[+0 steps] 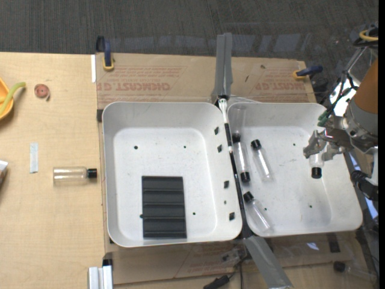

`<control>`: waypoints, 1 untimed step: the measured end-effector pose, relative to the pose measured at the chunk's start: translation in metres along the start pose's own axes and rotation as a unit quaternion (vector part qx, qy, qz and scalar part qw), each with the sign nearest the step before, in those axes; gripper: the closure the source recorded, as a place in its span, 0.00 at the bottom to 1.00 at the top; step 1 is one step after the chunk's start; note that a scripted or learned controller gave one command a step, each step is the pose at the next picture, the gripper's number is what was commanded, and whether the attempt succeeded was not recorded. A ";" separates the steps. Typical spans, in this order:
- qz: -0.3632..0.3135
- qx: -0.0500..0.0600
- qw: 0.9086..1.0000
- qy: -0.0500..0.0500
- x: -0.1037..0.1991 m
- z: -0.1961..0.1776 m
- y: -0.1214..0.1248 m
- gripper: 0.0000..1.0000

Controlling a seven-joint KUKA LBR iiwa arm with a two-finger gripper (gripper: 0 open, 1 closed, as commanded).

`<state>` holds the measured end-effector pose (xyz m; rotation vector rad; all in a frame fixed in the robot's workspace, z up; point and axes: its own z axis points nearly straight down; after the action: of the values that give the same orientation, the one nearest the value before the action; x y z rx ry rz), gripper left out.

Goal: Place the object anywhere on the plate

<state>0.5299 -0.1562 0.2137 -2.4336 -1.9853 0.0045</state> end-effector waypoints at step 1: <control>0.037 0.000 0.999 0.000 0.078 -0.013 0.022 1.00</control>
<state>0.5674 -0.0847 0.2265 -2.5051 -1.8939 0.0057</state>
